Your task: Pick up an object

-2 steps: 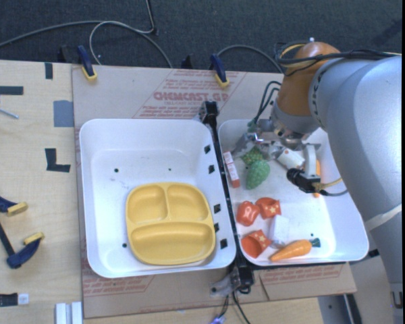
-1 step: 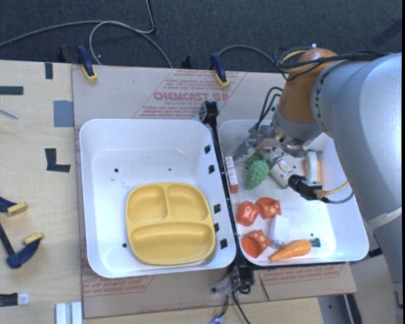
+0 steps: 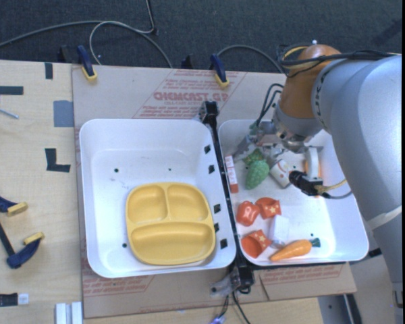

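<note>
My gripper (image 3: pixel 264 155) reaches down into the right bin (image 3: pixel 347 211) from the upper right, below the orange wrist band. Its fingers stand right over a green broccoli-like toy (image 3: pixel 257 173) near the bin's back left. Whether anything sits between them is hidden by the wrist. In front of the green toy lie a red tomato piece (image 3: pixel 247 212), a red pepper piece (image 3: pixel 268 207), another red piece (image 3: pixel 255 242), a white block (image 3: pixel 281 228) and an orange carrot (image 3: pixel 291 250).
The left bin (image 3: pixel 101 181) holds a yellow divided plate (image 3: pixel 169 223). A red and white stick (image 3: pixel 231 178) lies along the right bin's left wall. Blue clamps (image 3: pixel 219 73) hold the cardboard at the back. Cables run from the wrist across the right bin.
</note>
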You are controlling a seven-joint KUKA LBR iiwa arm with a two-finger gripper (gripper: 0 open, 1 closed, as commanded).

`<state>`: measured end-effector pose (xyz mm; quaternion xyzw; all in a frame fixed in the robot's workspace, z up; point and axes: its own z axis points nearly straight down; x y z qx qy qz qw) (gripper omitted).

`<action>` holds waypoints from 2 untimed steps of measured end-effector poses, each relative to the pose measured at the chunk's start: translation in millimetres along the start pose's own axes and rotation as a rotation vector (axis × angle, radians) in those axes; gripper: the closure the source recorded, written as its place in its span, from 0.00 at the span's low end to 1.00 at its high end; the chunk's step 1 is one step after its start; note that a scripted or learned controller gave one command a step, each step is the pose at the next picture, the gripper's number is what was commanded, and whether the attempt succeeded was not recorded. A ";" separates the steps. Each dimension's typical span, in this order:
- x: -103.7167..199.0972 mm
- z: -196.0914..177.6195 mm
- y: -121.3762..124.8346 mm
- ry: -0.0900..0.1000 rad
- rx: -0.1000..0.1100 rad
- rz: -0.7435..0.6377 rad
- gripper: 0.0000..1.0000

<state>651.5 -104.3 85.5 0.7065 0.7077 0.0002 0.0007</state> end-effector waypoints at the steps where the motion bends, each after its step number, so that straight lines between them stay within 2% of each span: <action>1: 0.3 -10.1 -0.1 0.000 0.001 -0.001 1.00; 2: 52.3 -99.3 -44.7 0.001 0.001 -0.001 1.00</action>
